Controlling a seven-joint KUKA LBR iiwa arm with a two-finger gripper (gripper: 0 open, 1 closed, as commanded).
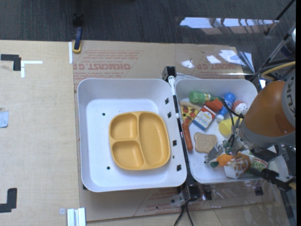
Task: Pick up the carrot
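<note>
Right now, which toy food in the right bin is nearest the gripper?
The orange carrot, right at the gripper; the bread slice and hot dog lie farther left.

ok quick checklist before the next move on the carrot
1. Carrot found in the right bin, near its front edge: ok.
2. Tool positioned at the carrot: ok, it sits right beside it.
3. Carrot between the tool's fingers: cannot tell, the arm hides the contact.
4. Space around the carrot: not ok, a bread slice and a wrapped package crowd it.
5. Yellow tray in the left bin, away from the work: ok.
</note>
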